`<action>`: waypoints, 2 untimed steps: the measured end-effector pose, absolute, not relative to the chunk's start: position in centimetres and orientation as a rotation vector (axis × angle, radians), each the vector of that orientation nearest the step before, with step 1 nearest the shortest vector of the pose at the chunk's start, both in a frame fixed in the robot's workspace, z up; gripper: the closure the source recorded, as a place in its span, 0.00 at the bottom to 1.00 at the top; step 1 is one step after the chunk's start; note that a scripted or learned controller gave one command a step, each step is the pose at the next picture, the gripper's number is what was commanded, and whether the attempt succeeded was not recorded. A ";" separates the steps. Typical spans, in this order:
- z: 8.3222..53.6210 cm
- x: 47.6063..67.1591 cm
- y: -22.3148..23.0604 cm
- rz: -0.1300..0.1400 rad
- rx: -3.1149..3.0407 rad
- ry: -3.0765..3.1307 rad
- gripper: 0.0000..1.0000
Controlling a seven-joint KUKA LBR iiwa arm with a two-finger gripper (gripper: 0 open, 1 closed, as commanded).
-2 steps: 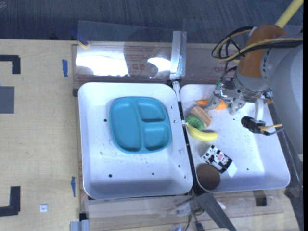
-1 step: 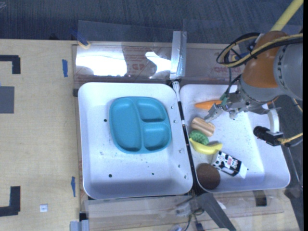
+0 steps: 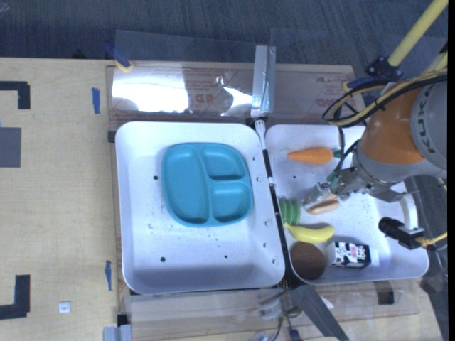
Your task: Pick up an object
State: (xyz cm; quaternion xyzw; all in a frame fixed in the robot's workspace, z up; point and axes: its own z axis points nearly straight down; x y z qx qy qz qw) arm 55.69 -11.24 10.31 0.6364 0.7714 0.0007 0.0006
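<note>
Gripper state I cannot tell, hovering just above one tan bun-shaped toy, with one orange carrot beyond and one yellow banana nearer me.

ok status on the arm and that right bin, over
Gripper low in right bin, just above tan bun-like piece. Nothing seen between its fingers. Carrot, banana, brown ball crowd close.

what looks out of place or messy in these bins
Nothing is spilled or broken. The blue divided plate sits slightly askew in the left bin; small dark specks dot that bin's floor.
</note>
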 end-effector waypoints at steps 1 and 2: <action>8.8 55.3 -10.6 0.001 1.979 2.431 0.00; 8.8 55.4 -11.0 0.004 1.742 2.606 0.00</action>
